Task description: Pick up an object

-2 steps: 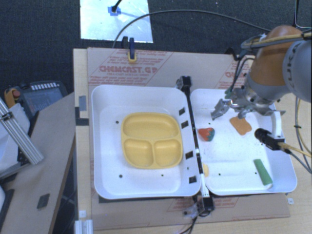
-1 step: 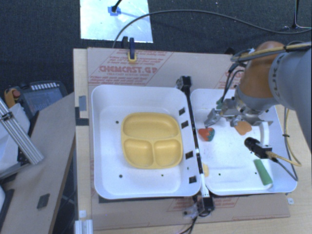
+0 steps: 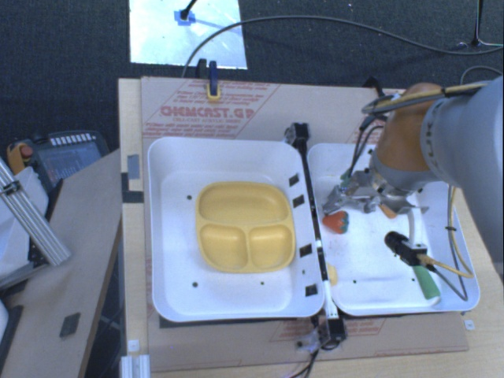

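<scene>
The end effector [image 3: 340, 203] hovers in the right bin [image 3: 370, 286] just beside a small red object [image 3: 336, 223].

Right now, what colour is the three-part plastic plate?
The three-part plastic plate is yellow all over, clearest in the camera view.

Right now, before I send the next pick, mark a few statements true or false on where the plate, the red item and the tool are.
1. The yellow plate lies in the view's left bin. True.
2. The red object sits on the plate. False: it lies in the right bin, near the wall between the bins.
3. The tool is over the right bin. True.
4. The plate has four compartments. False: three, one long and two small.
</scene>
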Controlling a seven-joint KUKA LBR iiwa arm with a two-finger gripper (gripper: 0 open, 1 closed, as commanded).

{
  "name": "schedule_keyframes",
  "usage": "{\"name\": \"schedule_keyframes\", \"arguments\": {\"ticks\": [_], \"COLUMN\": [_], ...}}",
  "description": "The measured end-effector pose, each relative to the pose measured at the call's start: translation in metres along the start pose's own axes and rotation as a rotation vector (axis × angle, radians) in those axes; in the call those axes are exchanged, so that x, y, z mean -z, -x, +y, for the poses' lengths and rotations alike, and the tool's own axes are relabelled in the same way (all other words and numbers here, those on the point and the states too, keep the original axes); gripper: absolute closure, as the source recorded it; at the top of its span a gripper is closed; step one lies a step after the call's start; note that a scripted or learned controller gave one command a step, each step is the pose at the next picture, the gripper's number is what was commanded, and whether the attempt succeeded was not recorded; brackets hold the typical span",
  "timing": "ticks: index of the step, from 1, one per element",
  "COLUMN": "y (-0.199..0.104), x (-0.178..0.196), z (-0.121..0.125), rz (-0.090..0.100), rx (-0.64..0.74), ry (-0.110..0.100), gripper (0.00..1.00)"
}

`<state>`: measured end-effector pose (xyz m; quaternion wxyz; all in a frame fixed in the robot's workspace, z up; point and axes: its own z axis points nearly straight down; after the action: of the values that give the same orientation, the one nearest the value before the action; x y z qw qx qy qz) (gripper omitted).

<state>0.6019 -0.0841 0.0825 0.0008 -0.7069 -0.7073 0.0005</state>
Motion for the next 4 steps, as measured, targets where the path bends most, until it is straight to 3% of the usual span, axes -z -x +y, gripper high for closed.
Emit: {"name": "schedule_keyframes", "arguments": {"ticks": [1,4], "y": [0.001,-0.001], "x": [0.013,0.15], "z": [0.001,0.008], "rz": [-0.001,-0.001], "rx": [0.0,0.004], "ry": [0.005,0.008], "gripper": [1.0,1.0]}}
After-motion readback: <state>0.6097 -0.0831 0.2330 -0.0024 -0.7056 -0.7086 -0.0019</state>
